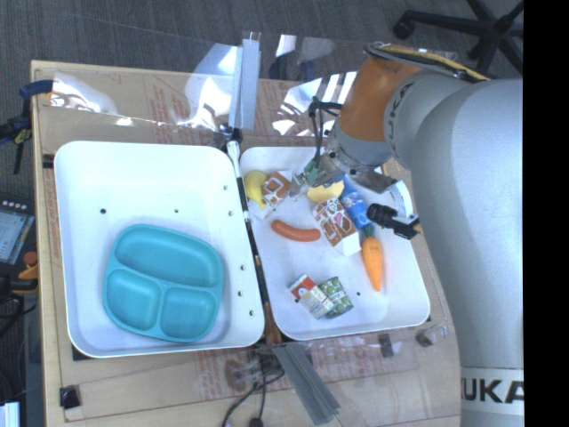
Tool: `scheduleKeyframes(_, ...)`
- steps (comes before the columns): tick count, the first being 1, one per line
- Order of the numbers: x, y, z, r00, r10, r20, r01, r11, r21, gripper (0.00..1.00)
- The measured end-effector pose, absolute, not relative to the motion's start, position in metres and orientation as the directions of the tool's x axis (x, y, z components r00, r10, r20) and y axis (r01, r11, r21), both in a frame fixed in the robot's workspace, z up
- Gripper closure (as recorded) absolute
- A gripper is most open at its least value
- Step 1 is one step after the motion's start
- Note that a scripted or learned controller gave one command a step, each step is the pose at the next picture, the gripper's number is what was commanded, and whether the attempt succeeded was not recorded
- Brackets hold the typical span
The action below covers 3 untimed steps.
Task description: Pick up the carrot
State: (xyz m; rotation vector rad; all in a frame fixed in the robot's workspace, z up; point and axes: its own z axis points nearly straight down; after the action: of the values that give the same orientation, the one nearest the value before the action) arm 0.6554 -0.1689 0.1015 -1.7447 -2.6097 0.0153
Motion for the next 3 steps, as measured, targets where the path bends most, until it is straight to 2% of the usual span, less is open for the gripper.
scheduleKeyframes(1,0.654,-0.175,0.102,-0.380,0.925,-0.011,0.925,0.380,-0.015,0.00)
scheduleKeyframes(2,0.513,-0.187,0.102,-0.405,0.914,0.003,0.914,0.405,-0.003,0.00)
scheduleKeyframes(3,0.623,-0.143,0.091,-0.153,0.988,0.000,0.988,0.153,-0.001,0.00)
